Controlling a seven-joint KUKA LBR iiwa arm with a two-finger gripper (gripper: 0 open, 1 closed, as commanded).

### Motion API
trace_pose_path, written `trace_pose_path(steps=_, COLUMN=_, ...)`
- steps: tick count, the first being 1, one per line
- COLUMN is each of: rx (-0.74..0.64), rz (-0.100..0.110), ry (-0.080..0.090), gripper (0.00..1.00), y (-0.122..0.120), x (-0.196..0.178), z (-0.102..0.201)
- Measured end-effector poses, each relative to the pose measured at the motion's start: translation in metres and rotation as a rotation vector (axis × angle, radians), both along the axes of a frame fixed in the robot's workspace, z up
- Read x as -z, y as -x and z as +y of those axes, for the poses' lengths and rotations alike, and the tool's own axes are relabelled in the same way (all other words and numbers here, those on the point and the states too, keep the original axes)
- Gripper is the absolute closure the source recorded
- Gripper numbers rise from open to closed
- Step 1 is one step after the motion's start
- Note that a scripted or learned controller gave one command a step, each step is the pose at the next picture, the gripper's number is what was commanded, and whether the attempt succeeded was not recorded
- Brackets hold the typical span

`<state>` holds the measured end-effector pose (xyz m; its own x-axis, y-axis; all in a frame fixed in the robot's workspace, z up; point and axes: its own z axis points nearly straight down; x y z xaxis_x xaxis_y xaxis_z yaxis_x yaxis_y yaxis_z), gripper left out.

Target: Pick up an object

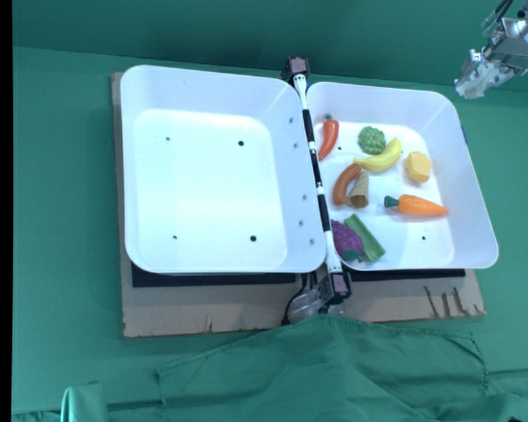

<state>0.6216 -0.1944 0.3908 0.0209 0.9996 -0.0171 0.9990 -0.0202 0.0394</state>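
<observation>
**Arm parked high, toys crowded in the right bin**

Green cloth covers the bench and backdrop, and two white bins sit side by side on a cardboard sheet (pixel 202 323). Left bin (pixel 150 86) has bare floor; right bin (pixel 475 218) holds all the toys, so any pick must happen there.

Toys cluster toward that bin's left and middle: a red pepper (pixel 329 138) by the divider, a green berry (pixel 371 139) and banana (pixel 381 158) farther back, a yellow lump (pixel 418 166) to the right, a sausage (pixel 344 184) touching a cone (pixel 359 191), a carrot (pixel 415 205) lying apart, and grapes (pixel 345 240) beside a green stick (pixel 366 238) at the near left corner.

Gripper (pixel 477 76) hangs at far right, above and outside the bin's far corner, well clear of everything. I cannot tell whether it is spread or closed; nothing is visibly held. That spot probably keeps the camera's sight of the bins unblocked before a descent.

Room matters. Carrot and lump have bare floor around them, likely the easiest targets. Pepper, grapes and stick lie close to the sloped wall and the divider rod (pixel 311 161), where fingers could strike the rim. Sausage and cone touch, so a grab there may catch both.
</observation>
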Motion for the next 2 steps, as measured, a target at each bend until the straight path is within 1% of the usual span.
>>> trace_pose_path(steps=2, rx=0.006, rz=-0.015, ry=0.006, gripper=1.0, y=-0.001, x=-0.028, z=-0.002)
